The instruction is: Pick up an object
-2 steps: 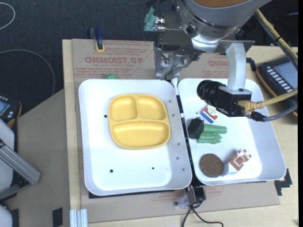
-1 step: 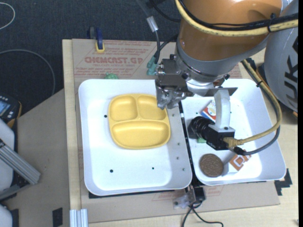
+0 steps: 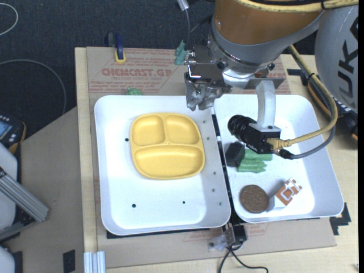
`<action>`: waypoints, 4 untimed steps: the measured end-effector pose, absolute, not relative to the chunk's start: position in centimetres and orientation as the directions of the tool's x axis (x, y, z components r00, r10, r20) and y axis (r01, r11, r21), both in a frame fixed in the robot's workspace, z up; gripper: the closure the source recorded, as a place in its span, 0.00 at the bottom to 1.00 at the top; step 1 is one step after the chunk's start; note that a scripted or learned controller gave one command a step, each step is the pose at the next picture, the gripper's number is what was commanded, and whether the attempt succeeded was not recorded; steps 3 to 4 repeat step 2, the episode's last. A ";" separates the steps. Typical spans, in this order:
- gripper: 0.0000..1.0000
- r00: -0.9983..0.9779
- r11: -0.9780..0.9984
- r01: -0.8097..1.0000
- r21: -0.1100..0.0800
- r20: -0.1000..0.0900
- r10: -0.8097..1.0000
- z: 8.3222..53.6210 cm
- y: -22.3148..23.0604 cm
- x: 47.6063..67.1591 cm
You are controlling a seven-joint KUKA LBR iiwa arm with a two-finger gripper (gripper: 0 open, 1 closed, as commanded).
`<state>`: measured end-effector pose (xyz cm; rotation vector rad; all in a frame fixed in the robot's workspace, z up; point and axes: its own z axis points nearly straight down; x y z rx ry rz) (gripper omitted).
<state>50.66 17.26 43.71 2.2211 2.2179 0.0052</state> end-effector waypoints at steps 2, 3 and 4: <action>1.00 -0.001 0.001 1.000 0.000 0.000 1.000 44.0 15.2 47.9; 1.00 -0.001 0.001 1.000 0.000 0.000 1.000 44.0 15.2 47.9; 1.00 -0.001 0.001 1.000 0.000 0.000 1.000 44.0 15.2 47.9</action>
